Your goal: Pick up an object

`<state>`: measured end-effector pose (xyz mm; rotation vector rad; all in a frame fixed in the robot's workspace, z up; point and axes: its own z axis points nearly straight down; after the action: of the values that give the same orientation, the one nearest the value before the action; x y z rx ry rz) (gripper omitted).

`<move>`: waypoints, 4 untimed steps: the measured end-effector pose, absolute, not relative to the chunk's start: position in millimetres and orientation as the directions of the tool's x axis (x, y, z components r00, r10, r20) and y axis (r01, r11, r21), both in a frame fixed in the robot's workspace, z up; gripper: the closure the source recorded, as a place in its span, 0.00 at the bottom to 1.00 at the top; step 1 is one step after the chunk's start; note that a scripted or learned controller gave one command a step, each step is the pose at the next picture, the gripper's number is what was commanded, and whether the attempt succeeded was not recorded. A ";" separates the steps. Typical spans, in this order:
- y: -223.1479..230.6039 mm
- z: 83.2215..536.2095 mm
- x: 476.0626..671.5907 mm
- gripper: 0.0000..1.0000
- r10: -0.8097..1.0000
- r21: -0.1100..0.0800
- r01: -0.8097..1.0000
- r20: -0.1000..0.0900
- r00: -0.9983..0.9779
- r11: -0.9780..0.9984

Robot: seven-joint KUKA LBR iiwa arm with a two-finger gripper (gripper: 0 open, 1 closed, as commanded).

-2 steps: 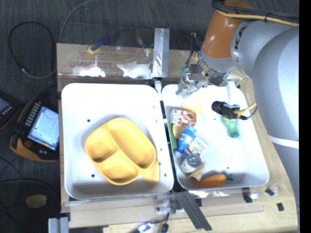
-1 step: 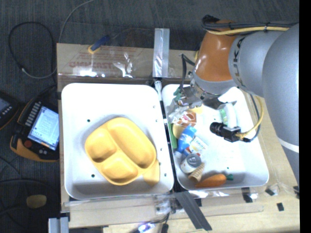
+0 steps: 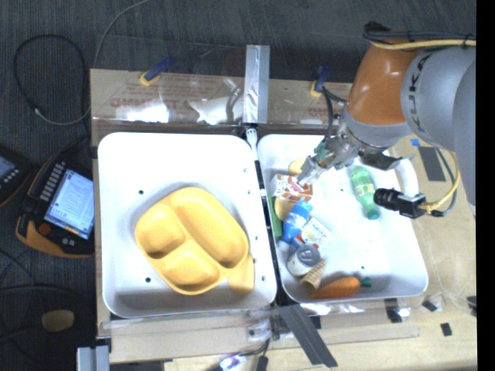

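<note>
My gripper (image 3: 311, 168) hangs over the back left part of the right bin (image 3: 402, 246), pointing down and to the left. Just beside its tip lies a small yellow object (image 3: 296, 165), and a red and white carton (image 3: 285, 185) sits a little in front of it. A green bottle (image 3: 362, 189) lies to the gripper's right. Further forward are a blue packet (image 3: 298, 215), a white packet (image 3: 315, 230), a round tin (image 3: 302, 260) and an orange carrot (image 3: 336, 287). Nothing shows as held.
The left bin (image 3: 124, 161) holds a yellow divided plate (image 3: 192, 238). The arm's orange band (image 3: 379, 83) and grey body lean in over the right bin's back right corner. A black part with a cable (image 3: 398, 200) sticks out near the bottle.
</note>
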<state>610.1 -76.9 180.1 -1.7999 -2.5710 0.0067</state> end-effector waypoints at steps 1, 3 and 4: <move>-12.3 206.6 614.4 1.00 0.908 -0.004 0.908 0.001 -0.420 0.420; -40.6 215.2 563.4 1.00 0.901 -0.009 0.901 0.005 -0.433 0.433; -13.7 221.5 594.4 1.00 0.812 -0.004 0.812 0.001 -0.584 0.584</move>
<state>594.4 -13.7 221.5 -1.4315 -2.7930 0.0046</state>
